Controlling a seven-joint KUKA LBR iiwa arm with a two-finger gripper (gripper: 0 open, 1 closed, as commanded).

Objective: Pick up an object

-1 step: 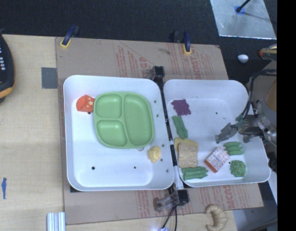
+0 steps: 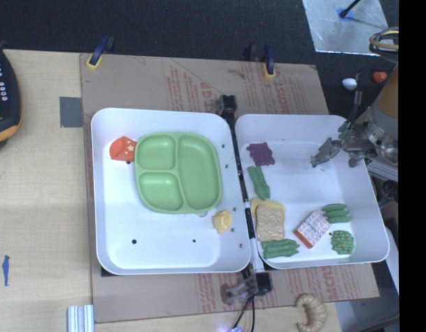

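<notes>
Gripper [image 2: 335,153] hovers over the right bin [image 2: 303,178], fingers spread and holding nothing. Purple grapes [image 2: 261,153] lie left of it.

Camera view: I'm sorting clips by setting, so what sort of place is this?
Probably a robotics lab bench: two white bins clamped on cardboard, toy food such as plastic bread, and a robot's claw.

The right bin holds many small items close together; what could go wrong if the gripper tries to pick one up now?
1. The bread slice, green beans and red-and-white packet lie crowded near the front wall of the right bin, so the gripper may catch or push a neighbour.
2. The green pickle lies beside the wall between the bins, which may block a finger.
3. The gripper hangs over bare floor, so closing there would likely grasp nothing.
</notes>
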